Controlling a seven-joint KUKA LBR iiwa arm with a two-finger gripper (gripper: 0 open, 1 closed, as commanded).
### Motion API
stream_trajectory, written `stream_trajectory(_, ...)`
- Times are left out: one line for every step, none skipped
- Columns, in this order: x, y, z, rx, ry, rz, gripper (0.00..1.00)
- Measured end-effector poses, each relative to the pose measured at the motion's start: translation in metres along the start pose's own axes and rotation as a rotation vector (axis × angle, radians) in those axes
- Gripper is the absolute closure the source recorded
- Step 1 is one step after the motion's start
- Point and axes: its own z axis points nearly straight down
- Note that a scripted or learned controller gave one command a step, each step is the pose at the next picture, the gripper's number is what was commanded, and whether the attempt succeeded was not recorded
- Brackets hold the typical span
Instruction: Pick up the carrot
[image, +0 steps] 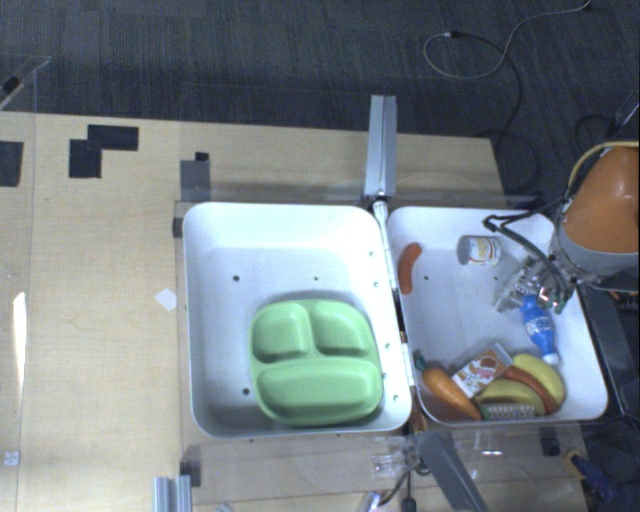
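Right, the carrot (447, 391) lies in the near-left corner of the right bin (440, 320), tucked against the wall, with a small snack packet (478, 373) just beside it and a banana (540, 376) and a red pepper (520, 385) clustered further along the near edge. The gripper (530, 290) hangs over the bin's far-right part, well apart from the carrot, just above a blue bottle (541, 336); how it stands I cannot tell. A sausage (408, 268) and a small can (479, 250) lie near the far wall. The left bin (210, 300) holds a green divided tray (315, 360).
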Motion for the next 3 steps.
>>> stream_trajectory(-0.041,0.027,0.001,-0.001,0.003,-0.334,1.0)
stream_trajectory(-0.053,0.043,0.003,0.003,0.019,-0.709,1.0)
stream_trajectory(-0.054,0.038,0.003,-0.003,0.027,-0.546,1.0)
